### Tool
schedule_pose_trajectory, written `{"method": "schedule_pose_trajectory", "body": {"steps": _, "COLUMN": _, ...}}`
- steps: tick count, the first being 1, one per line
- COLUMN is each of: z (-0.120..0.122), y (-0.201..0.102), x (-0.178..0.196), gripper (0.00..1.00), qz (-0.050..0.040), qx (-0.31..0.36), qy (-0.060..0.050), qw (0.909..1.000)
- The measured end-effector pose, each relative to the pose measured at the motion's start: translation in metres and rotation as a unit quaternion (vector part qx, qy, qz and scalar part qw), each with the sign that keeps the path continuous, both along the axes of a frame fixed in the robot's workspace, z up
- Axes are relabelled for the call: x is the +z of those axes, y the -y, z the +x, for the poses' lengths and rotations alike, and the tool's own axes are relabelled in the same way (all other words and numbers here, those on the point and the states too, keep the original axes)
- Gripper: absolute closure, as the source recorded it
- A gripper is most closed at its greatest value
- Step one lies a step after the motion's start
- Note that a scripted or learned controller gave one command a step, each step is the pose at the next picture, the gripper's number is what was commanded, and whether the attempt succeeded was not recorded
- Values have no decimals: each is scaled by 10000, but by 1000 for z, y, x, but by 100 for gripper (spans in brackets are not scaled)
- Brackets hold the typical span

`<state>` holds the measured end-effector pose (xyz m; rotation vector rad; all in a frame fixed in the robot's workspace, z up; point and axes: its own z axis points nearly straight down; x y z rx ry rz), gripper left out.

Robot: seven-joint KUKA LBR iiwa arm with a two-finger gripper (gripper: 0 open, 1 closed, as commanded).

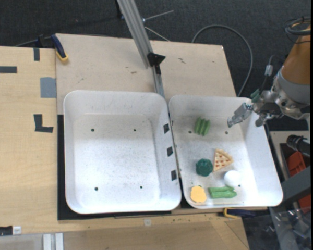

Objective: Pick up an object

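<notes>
A pale wooden table carries two shallow white bins side by side, dark floor beyond its far edge. The left bin offers wide open room. The right bin holds everything: a ribbed green piece toward the far side, with bare floor around it, and near the front edge a dark green lump, a pizza slice, a white ball, a yellow piece and a green bar, crowded together. The gripper hangs over the bin's far right edge, grasping nothing; I cannot tell how its fingers stand.
</notes>
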<state>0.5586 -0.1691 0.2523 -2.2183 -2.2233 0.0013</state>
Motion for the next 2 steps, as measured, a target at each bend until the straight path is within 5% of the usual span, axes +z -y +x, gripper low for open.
{"method": "schedule_pose_trajectory", "body": {"steps": 1, "z": 0, "y": 0, "x": 0, "gripper": 0, "qz": 0, "qx": -2, "qy": 1, "qw": 10000}}
{"method": "schedule_pose_trajectory", "body": {"steps": 2, "z": 0, "y": -8, "x": -47, "gripper": 0, "qz": 2, "qx": -8, "qy": -22, "qw": 10000}}
